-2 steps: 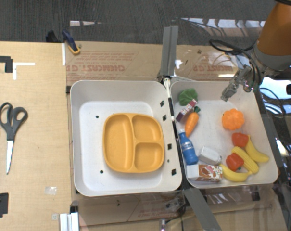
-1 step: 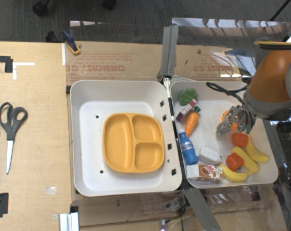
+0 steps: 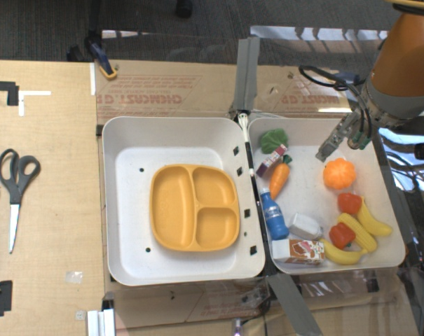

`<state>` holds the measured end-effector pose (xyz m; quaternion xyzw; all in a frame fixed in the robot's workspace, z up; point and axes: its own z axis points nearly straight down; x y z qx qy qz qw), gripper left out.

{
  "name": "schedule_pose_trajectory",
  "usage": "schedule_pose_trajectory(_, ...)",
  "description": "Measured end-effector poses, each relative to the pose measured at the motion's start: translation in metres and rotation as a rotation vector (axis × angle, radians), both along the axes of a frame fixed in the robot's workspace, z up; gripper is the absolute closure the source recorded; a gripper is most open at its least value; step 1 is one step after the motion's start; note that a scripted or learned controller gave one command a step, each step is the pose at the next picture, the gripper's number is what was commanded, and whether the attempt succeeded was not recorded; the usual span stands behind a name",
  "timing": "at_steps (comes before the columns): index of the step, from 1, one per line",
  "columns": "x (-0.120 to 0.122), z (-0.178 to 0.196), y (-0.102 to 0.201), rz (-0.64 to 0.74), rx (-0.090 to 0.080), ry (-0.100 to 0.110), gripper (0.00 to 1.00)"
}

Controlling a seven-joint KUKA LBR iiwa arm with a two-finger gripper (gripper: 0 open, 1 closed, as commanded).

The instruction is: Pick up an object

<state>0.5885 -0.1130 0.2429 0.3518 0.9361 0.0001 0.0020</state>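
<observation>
The right bin [image 3: 306, 137] holds several toy foods: an orange fruit [image 3: 338, 174], a carrot [image 3: 279, 178], a green broccoli piece [image 3: 272, 140], a blue bottle [image 3: 273, 216], yellow bananas [image 3: 359, 231], a red pepper [image 3: 349, 203] and a small carton [image 3: 306, 250]. My gripper [image 3: 332, 148] hangs over the bin's far right part, just above and left of the orange fruit. Nothing shows between its fingers.
The left bin [image 3: 120, 187] carries a yellow divided plate [image 3: 195, 207]. A white block [image 3: 305, 225] lies beside the blue bottle. Scissors [image 3: 15, 180] rest on the wooden bench at far left. Cardboard lies behind both bins.
</observation>
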Motion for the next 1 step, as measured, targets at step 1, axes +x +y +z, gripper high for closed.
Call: schedule_pose_trajectory(1,0.0468,0.0415,0.0285,0.005,0.0,0.001,1.0)
